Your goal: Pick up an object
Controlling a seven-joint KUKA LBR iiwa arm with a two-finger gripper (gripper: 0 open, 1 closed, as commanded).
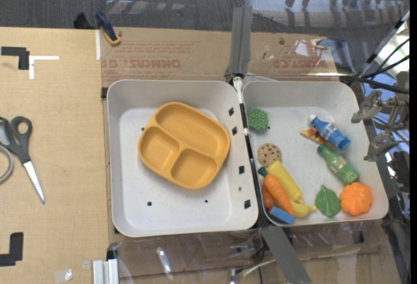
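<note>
I see the gripper (373,126) at the frame's right edge, over the right bin (293,88) holding toy food; jaws' state unclear.

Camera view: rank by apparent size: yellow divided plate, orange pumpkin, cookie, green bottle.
1. yellow divided plate, by far the largest
2. green bottle and orange pumpkin: similar overall, bottle longer, pumpkin rounder, so not ranked
3. cookie, smallest

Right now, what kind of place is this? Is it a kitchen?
Probably a robot test bench, not a kitchen: two white bins on cardboard, toy food like a pumpkin, and scissors lying nearby.
</note>
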